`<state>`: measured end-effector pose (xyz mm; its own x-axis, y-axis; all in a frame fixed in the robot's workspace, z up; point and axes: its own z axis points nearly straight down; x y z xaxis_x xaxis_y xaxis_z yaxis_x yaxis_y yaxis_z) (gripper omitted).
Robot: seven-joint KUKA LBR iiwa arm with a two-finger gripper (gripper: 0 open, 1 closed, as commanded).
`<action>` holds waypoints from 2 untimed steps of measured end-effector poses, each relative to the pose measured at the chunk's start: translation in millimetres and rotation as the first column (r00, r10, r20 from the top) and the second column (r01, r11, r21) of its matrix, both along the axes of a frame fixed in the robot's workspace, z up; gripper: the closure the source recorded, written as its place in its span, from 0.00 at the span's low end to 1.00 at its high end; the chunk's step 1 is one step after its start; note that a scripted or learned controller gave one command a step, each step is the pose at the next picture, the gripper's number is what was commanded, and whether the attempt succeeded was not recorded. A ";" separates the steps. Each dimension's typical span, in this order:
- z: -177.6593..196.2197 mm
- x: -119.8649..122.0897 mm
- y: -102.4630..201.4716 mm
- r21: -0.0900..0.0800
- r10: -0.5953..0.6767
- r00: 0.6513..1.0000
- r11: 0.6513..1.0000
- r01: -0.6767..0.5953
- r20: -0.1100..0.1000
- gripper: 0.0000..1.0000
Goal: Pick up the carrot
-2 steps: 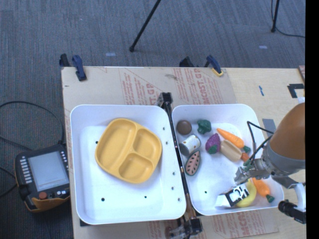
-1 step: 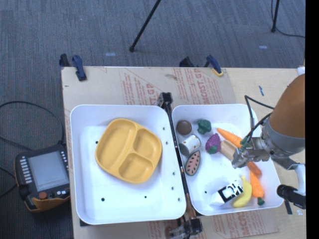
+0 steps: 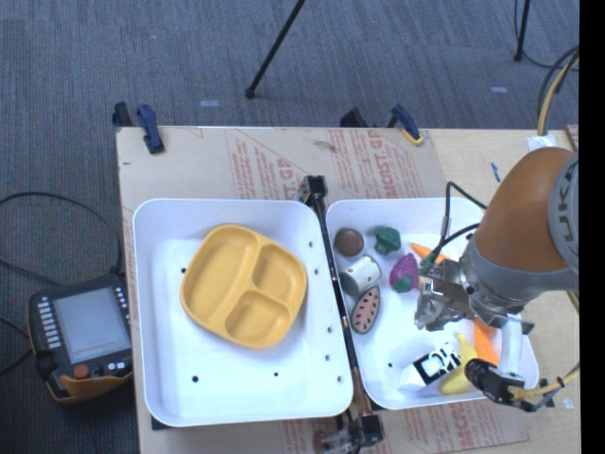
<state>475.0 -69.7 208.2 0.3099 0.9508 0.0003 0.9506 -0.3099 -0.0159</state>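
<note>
Camera view: carrot (image 3: 424,252) lies just beside the end effector (image 3: 433,308); its grip state is unclear.

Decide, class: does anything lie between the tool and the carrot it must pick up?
Nothing visible does. The tool hangs in the right bin, with the carrot just beyond it. The purple toy lies beside the carrot, not in between.

You are in a robotics lab: clamps (image 3: 149,129) fix the bench (image 3: 255,159); a teach pendant (image 3: 83,334) lies on carpet left of it.
</note>
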 end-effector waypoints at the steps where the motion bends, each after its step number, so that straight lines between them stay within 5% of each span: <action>1: 80.9 1.5 -59.0 -0.003 0.406 0.914 0.914 -0.406 0.010 1.00; 2: -23.8 -1.6 -25.8 0.001 0.076 0.997 0.997 -0.076 -0.002 1.00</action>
